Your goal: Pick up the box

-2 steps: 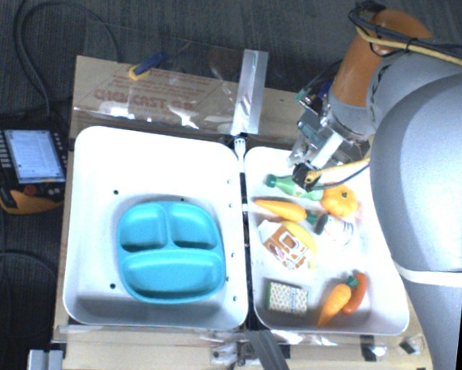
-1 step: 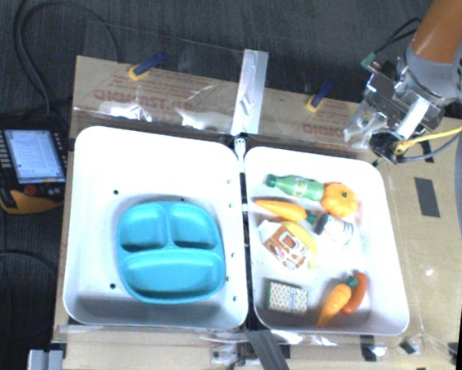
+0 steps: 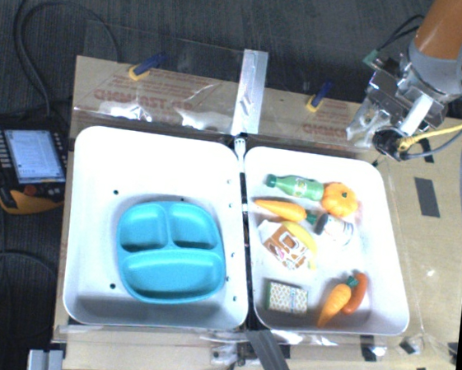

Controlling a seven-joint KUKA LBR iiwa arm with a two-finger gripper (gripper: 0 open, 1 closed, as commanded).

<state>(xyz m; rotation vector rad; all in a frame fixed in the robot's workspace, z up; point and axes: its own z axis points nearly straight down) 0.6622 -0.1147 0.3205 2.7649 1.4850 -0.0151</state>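
The end effector [image 3: 385, 123] hovers at the upper right of the frame, beyond the right bin [image 3: 391, 231]; whether it's open, I cannot tell. The box [image 3: 288, 297] lies low in that bin, near a carrot [image 3: 335, 300]. Best descend straight over it, avoiding the carrot.

the left bin [image 3: 88, 205] is white and carries a bright blue divided plate [image 3: 172, 250]. the right bin [image 3: 388, 264] is white too. along its far edge lies a green bottle [image 3: 296, 185] with a white and yellow label, beside an orange pumpkin [image 3: 339, 200]. the box [image 3: 287, 297] near the front edge wears a fine speckled green and white pattern. a packet [image 3: 286, 246] shows orange and white print. two carrots [image 3: 343, 296] are orange.
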